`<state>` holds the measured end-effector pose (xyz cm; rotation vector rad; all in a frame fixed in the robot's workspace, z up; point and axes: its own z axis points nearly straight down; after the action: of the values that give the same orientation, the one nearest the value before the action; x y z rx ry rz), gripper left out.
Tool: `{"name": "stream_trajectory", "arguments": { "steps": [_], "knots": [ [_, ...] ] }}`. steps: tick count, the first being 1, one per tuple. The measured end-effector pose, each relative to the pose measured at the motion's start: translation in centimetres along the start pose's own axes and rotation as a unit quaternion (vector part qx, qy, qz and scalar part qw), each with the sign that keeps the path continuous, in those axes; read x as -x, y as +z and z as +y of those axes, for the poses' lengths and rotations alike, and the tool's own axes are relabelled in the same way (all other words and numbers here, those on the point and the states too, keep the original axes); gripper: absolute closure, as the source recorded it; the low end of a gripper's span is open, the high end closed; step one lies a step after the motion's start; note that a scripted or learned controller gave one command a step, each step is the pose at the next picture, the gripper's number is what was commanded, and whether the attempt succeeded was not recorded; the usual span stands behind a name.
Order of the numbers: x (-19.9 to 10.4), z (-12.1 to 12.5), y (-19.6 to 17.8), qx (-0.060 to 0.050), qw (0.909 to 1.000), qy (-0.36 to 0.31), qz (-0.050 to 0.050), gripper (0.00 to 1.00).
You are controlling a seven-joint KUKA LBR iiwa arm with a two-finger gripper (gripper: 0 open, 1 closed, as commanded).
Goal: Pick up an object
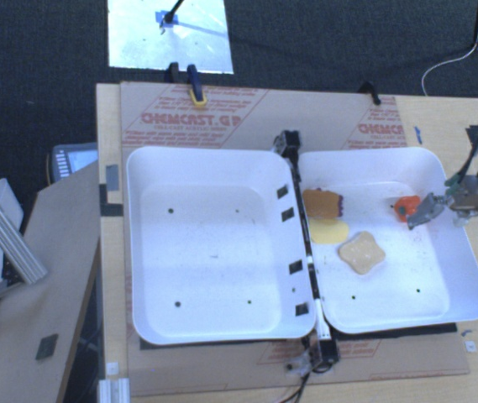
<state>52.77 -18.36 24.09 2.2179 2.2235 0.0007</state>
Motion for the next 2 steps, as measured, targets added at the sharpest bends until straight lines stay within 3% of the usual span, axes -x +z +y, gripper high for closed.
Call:
{"name": "stream_trajectory", "arguments": {
  "steps": [1,2],
  "knots": [
    [1.23,3.25,-19.49,0.010,0.9999,-0.002,-0.004,0.00],
    [1.14,3.14,-19.61,0.004,1.0000,-0.003,-0.002,1.00]
  ]
}}
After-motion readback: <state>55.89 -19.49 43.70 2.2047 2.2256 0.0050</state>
